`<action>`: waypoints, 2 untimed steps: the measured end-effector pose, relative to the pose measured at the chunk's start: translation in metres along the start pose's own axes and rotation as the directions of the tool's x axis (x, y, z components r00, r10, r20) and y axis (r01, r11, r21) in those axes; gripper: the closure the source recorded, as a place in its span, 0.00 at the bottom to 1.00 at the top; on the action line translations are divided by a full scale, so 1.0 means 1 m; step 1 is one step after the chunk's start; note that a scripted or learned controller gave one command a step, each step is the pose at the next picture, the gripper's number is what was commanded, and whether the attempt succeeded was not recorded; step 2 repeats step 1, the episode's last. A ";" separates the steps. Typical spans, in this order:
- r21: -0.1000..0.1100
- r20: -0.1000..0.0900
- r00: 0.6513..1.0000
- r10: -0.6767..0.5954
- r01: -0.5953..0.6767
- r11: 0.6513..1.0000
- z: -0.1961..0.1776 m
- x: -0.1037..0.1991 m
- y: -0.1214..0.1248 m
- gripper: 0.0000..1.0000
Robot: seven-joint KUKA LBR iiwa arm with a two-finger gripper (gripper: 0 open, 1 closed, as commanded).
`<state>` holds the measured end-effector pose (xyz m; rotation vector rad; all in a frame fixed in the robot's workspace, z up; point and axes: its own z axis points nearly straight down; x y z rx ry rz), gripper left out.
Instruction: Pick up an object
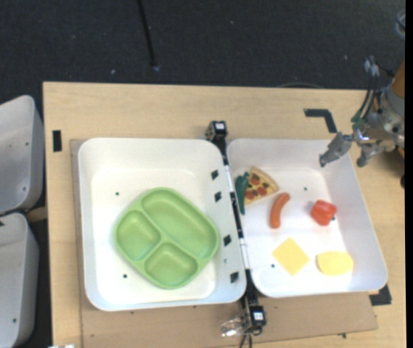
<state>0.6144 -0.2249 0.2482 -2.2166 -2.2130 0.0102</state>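
desk point(155, 111) carries two white bins side by side. left bin point(97, 165) holds a green divided plate point(165, 238). right bin point(362, 245) holds a pizza slice point(258, 184) at its upper left, sausage point(279, 210) mid, red pepper point(323, 212) right of it, cheese square point(290, 256) and yellow piece point(334, 263) near the front. gripper point(348, 149) over the right bin's upper right rim, fingers spread apart, nothing between them

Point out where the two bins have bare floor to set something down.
Left bin: a bare strip along the far wall, above the green tray. Right bin: bare at the far end, between the pizza slice and gripper. Crowded nearer: sausage, red pepper, cheese square, yellow piece.
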 end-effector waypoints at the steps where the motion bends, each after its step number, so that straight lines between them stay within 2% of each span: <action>1: -0.010 0.003 1.000 -0.003 0.003 1.000 -0.007 0.001 0.002 0.00; 2: -0.010 0.003 1.000 -0.003 0.003 1.000 -0.007 0.001 0.002 0.00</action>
